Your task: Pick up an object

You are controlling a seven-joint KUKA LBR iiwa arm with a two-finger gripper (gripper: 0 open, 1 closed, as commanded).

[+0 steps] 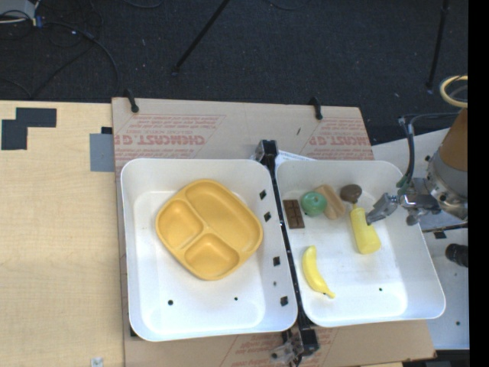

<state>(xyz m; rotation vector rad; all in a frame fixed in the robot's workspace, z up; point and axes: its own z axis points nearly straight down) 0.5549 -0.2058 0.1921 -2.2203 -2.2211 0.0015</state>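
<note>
My end effector (386,209) hangs over the right edge of the right bin (416,300), low and close to the bin floor, and whether it is released or clenched I cannot tell from this slant. Nothing sits in it that I can see. Just beside its tip lies a yellow cylinder (364,231), the nearest thing to take; I cannot say whether the metal touches it or only stands near.

I judge that I am in the approach, with no pick made yet. The next move calls for lining up across the cylinder's narrow width, coming down squarely, and closing without nudging it into a roll.

Farther left in the same bin are a brown round object (351,193), a tan block (330,202), a green ball-like thing (312,202), a dark brown flat piece (293,213), and a yellow banana (315,271) nearer the front. The left bin (145,312) carries a yellow divided plate (208,228).

My wrist and arm are cut off at the frame's right, and the small objects are too blurred to name more closely.
</note>
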